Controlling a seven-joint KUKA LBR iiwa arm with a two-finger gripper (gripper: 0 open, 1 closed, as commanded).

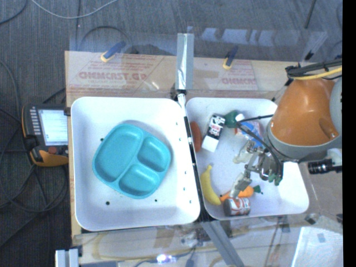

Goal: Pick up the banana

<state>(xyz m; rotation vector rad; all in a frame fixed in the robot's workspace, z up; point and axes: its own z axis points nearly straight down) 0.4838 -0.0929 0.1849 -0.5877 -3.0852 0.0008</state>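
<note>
**Gripper low in the right bin, banana not yet taken**

Farthest from the gripper, over in the left bin (83, 204), sits a teal divided plate (132, 159), well apart from anything the task concerns. A strip of silver tape (183, 60) runs up the tabletop (111, 74) behind the seam between the two bins.

Crossing into the right bin (289, 202), a thin reddish stick (195, 137) lies along the near wall. The banana (208, 186) is next: it lies curved on the bin floor, to the left of the gripper and slightly below it in the view, near but apart from it. Just below the gripper stands a small can (236, 206), with a little carrot-like toy (245, 192) right under the fingertips. Up and to the left of the gripper is a white bottle with a dark label (213, 131), beside a green and blue object.

The gripper (247, 177) hangs low among this clutter. Whether its fingers are spread or closed cannot be told, and nothing is seen between them.

The step in hand looks like the approach. The next move probably calls for a shift left over the banana's middle, clear of the can and toy, then a straight descent.
</note>
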